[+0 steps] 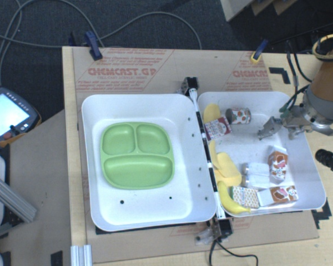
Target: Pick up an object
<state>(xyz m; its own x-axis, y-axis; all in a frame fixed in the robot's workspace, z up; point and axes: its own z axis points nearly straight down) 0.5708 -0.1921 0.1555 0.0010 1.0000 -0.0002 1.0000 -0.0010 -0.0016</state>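
**Robot claw over the right bin, near the little can**

There are two white bins side by side. The right bin (pixel 313 170) is full of small things, so every place here is told from it.

The left bin (pixel 94 148) touches its left wall. A green tray (pixel 137 155) with three parts lies flat in the middle of that left bin.

The gripper (pixel 268 129) is over the top part of the right bin, near its right wall. It comes in from the right on the grey arm (pixel 327 87). The tips are small and dark, and I cannot tell if they are apart or together. Nothing can be seen between them.

A small can (pixel 238 116) lies on its side in the top part of the right bin, a little to the left of the gripper. A red and white packet (pixel 217 128) lies by the left wall. Below it is a yellow banana (pixel 228 199), along the left wall and down to the bottom corner. A little carton (pixel 278 165) lies near the middle, below the gripper. Two flat packets (pixel 265 195) lie along the bottom wall.
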